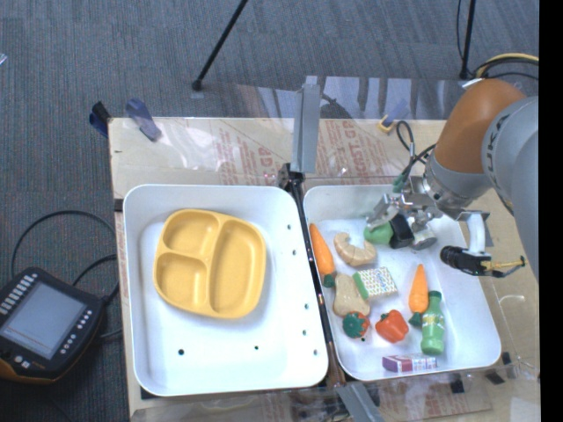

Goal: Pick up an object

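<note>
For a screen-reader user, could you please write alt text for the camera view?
The gripper hangs low at the far end of the right bin, by a green toy, among carrots, bread and other play food. The left bin holds a yellow divided plate.

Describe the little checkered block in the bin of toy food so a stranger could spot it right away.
Look in the right bin, the crowded one. Near its middle, below the croissant and left of the upright carrot, lies the checkered block. It is the only piece with a pale speckled grid; its neighbours are plain-coloured.
</note>
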Controlling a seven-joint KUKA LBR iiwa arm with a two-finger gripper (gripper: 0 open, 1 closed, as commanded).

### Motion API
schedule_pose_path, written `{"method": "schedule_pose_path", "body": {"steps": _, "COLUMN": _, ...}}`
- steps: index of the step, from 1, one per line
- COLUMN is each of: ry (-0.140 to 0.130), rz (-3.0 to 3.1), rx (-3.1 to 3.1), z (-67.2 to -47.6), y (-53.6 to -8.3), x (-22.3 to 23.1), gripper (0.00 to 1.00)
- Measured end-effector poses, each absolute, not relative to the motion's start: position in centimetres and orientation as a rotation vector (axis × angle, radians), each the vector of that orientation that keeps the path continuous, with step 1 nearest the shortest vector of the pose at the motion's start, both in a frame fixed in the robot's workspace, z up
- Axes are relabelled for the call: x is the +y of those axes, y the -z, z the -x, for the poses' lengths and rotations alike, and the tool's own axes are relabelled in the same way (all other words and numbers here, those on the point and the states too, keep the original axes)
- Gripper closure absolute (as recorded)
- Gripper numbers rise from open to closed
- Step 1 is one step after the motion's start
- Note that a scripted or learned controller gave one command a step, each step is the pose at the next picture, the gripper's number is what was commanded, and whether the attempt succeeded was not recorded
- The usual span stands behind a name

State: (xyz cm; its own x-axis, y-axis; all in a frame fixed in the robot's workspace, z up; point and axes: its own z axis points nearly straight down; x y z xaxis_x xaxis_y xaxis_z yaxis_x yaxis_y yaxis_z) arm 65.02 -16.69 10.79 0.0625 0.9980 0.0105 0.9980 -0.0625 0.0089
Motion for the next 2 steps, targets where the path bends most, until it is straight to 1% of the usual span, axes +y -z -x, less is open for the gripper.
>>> {"method": "schedule_pose_path", "body": {"steps": 1, "ry": 0.024, "rz": 2.297, "rx": -2.161, "z": -65.27, "y": -12.16, "x": -16.93, "gripper": 1.0}}
{"method": "schedule_pose_path", "body": {"steps": 2, "ry": 0.022, "rz": 2.295, "rx": -2.159, "z": -65.19, "y": -12.0, "x": -16.92, "gripper": 0.0}}
